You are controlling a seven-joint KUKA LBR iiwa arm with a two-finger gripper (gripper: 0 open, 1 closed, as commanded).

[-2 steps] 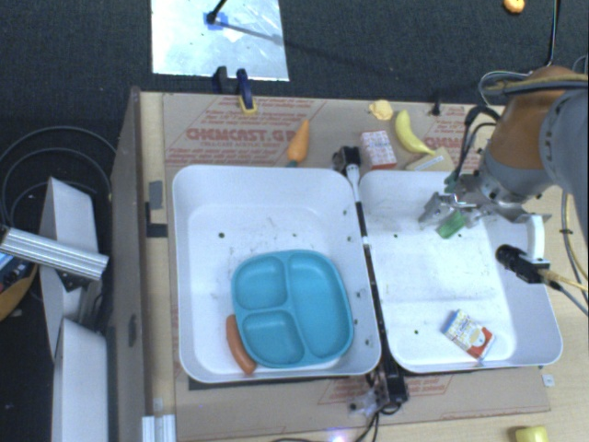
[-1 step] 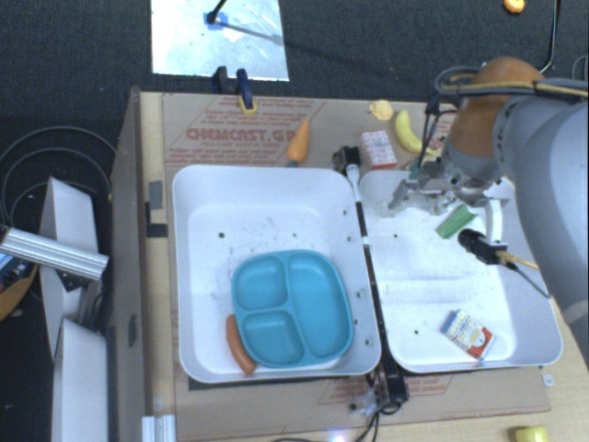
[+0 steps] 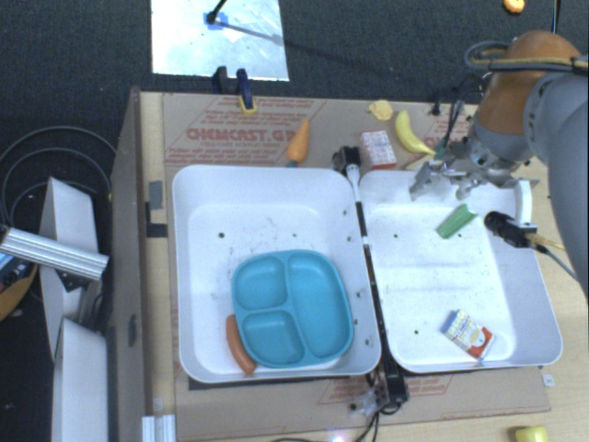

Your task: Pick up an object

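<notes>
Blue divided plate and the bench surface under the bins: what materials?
Blue divided plate: looks like moulded plastic, matte to satin, judging by its uniform colour and soft rounded dividers. Bench surface: seemingly cardboard, matte brown with printed red lettering and a visible fold edge.

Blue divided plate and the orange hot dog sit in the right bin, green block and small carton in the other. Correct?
Not quite. The camera view shows the blue divided plate and orange hot dog in the left bin; the green block and small carton are in the right bin.

Bright, even light; soft focus
</notes>
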